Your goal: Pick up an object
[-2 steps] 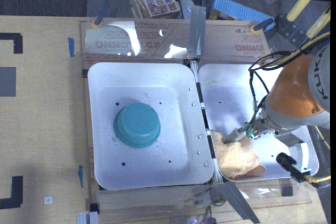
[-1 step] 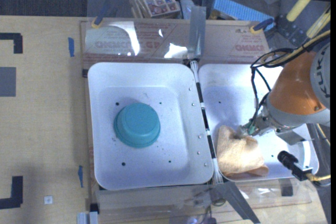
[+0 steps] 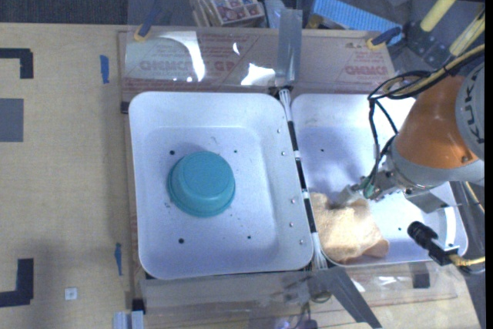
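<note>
While the arm [image 3: 443,131] reaches in from the right, grey with its orange band bulking large over the right bin [image 3: 323,127], we see the gripper [image 3: 343,199] low in that bin, its dark tip at the upper edge of a tan, spongy-looking object [image 3: 350,233] that lies in the bin's near left corner, against the divider between the two bins. We take the tip to be touching or just above the top of that tan object, but from this slanted view we cannot tell which. As for the jaws, we cannot tell whether they are spread or pressed together: the tip reads as one small dark shape, and nothing shows between any fingers, so we do not count the tan object as held. It rests on the bin floor, slightly rumpled, with its near edge close to the bin's front wall. A black cable [image 3: 375,123] loops from the arm down toward the wrist. In the left bin [image 3: 146,119] we see a teal bowl [image 3: 202,182], turned upside down, sitting a little left of the bin's middle and well apart from the gripper. Both bins sit side by side on the wooden bench [image 3: 62,166], touching along their inner rims.
</note>
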Controlling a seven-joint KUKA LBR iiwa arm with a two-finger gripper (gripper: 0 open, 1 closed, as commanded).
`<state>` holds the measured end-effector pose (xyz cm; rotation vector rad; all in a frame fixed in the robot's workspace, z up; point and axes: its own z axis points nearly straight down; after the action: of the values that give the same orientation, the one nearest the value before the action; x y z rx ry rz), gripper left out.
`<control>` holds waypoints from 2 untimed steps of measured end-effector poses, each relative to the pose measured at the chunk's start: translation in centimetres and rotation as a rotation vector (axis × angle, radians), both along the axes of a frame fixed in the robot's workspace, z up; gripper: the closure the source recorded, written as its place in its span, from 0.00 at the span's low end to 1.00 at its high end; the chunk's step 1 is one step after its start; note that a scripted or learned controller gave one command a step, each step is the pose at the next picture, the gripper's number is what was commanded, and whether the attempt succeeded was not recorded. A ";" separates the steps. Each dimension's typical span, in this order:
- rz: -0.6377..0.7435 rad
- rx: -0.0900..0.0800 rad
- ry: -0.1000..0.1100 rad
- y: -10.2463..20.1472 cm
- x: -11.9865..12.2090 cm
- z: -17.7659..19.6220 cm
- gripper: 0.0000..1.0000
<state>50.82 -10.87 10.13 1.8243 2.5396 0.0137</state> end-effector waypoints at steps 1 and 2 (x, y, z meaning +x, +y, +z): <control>-0.199 0.002 0.006 0.1 0.2 -1.1 0.00; -0.200 0.004 0.000 0.2 0.3 -0.1 1.00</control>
<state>51.14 -10.70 10.06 2.0700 2.3455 0.0163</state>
